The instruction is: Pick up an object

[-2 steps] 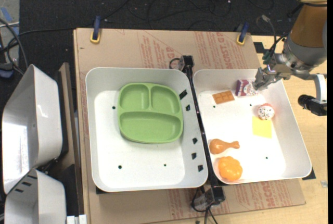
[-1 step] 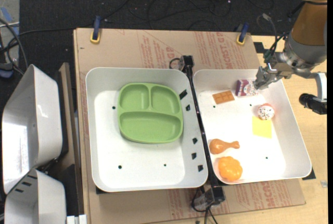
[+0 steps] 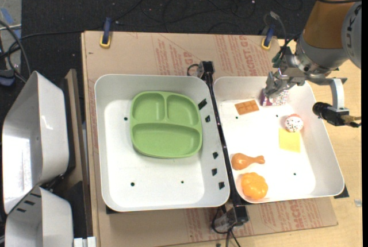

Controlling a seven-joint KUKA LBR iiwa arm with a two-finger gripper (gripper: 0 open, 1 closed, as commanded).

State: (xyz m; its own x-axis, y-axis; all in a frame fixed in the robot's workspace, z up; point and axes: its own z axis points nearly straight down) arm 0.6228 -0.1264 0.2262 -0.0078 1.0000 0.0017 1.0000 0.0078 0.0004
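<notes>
Your gripper (image 3: 275, 92) sits low at the far edge of the right bin (image 3: 328, 142), fingertips beside a small purple object (image 3: 266, 100); whether they have closed on it you cannot tell. Just beside lies an orange cracker (image 3: 247, 107), farther out a round white toy (image 3: 293, 123), a yellow block (image 3: 290, 141), a toy drumstick (image 3: 247, 160) and an orange fruit (image 3: 254, 186). You're likely at the grasp step: confirm the hold, then lift straight

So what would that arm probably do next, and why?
Probably ease straight down a little. The gripper hangs at the far edge of the right bin, just above a small purple and white thing, so that seems the nearest pick. The orange cracker lies just beside it, so drifting that way could nudge it.
</notes>
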